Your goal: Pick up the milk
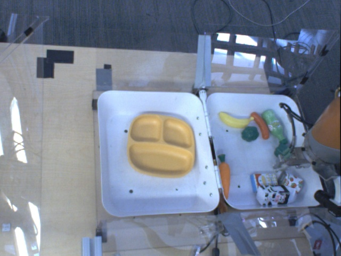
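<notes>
The milk (275,189) is a small white carton with black cow patches and blue and orange print. It lies on its side in the near right corner of the right bin (242,193). My gripper (288,161) hangs over the right side of that bin, just above and behind the milk, close to it. Nothing is visibly held. The grey arm with its orange band (326,128) comes in from the right edge.
The right bin also holds a banana (234,120), a red sausage (260,125), a broccoli floret (250,134), a green bottle (275,126) and a carrot (224,177) by its left wall. A yellow compartment plate (161,144) sits in the left bin (114,143).
</notes>
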